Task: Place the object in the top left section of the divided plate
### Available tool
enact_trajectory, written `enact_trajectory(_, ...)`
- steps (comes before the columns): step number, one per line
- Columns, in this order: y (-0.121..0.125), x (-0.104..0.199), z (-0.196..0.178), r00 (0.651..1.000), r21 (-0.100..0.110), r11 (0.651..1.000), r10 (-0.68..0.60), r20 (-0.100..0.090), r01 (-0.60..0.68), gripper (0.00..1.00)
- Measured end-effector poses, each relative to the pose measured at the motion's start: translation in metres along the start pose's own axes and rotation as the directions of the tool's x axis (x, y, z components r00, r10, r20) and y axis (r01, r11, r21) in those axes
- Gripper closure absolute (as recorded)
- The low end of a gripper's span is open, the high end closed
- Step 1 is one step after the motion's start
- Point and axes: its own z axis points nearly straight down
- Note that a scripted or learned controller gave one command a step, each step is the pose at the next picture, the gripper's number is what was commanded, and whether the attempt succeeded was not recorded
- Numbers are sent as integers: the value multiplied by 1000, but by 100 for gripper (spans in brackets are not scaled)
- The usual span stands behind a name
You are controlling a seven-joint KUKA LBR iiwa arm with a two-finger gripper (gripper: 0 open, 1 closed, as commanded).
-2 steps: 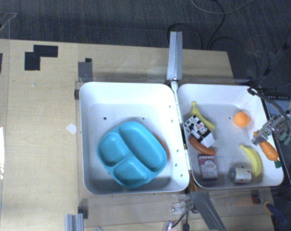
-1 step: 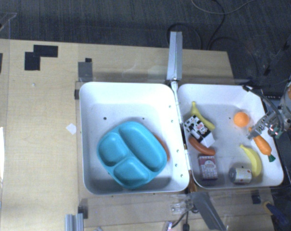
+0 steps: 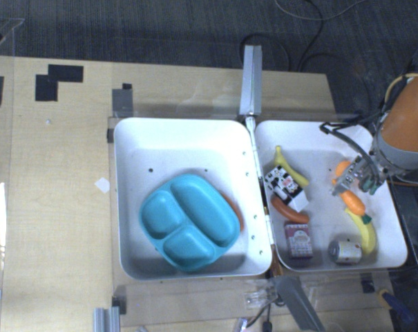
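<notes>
I see the gripper (image 3: pixel 359 178) low in the right bin (image 3: pixel 319 140), carrot (image 3: pixel 353 202) just below it; jaws' opening I cannot tell.

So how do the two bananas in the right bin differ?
The upper banana lies near the bin's left wall, against the small printed box; the lower banana lies near the right wall, just below the carrot. The upper one sits away from the gripper; the lower one is closer to it. Both are yellow, curved and lie flat in the right bin.
</notes>
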Motion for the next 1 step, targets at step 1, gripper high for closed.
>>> enact_trajectory(1, -38, 56, 42, 1000, 0, 1000, -19, 2, 19, 100)
